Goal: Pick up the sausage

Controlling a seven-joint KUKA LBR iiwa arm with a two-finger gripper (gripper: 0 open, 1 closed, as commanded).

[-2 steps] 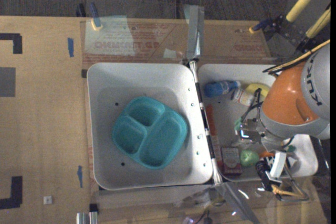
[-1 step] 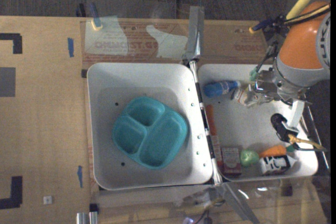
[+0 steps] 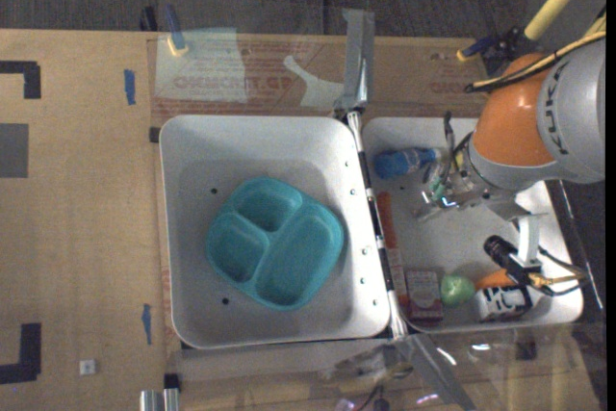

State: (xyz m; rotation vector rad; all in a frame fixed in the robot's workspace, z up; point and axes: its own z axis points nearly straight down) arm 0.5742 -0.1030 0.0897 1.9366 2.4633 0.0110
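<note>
Right bin [image 3: 568, 298], on our desk: sausage [image 3: 386, 218] hugging the left wall; jaws' state we cannot tell; a wall collision looks likely.

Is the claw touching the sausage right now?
Apart. The camera view shows bare white bin floor between the claw and the sausage lying along the right bin's left wall.

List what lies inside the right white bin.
The right white bin holds a thin orange-red sausage by its left wall, a blue bottle, a green ball and a small reddish box. The grey arm covers its upper right part.
</note>
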